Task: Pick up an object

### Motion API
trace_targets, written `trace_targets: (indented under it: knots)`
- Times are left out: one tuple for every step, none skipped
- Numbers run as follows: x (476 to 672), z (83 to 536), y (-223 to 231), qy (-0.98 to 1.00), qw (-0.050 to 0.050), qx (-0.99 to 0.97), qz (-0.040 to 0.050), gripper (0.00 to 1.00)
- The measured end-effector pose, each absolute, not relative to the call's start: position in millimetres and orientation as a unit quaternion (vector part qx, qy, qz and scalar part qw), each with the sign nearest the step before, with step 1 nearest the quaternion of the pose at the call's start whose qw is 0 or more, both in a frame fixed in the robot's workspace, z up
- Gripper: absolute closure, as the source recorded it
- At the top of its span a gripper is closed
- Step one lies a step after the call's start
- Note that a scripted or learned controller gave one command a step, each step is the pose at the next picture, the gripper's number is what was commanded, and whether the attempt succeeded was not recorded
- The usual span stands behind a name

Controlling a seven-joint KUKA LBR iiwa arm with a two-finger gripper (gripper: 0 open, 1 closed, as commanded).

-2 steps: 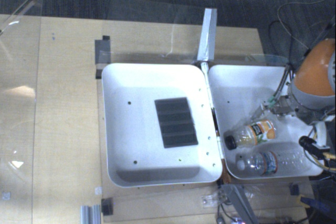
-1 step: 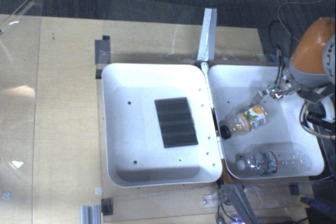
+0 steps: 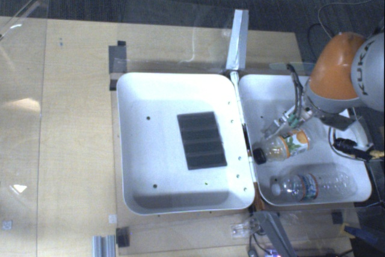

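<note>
Grey arm (image 3: 367, 78) with a rounded orange band (image 3: 335, 69) above the jaws; black cables (image 3: 296, 82) loop beside it, dark lettering on the grey shell.

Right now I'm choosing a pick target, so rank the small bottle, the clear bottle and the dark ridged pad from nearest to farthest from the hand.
1. Small bottle, right bin, just below the hand.
2. Clear bottle, right bin's lower edge.
3. Dark ridged pad, middle of the left bin.
</note>
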State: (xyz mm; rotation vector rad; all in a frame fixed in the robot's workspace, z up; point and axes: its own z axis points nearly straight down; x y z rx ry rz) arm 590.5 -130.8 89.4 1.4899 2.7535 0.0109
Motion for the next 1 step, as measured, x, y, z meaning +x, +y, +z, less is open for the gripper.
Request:
trace_targets:
  knots:
    - [593.3,102.4,-129.8,0.879,0.009,0.476,0.0060,1.00]
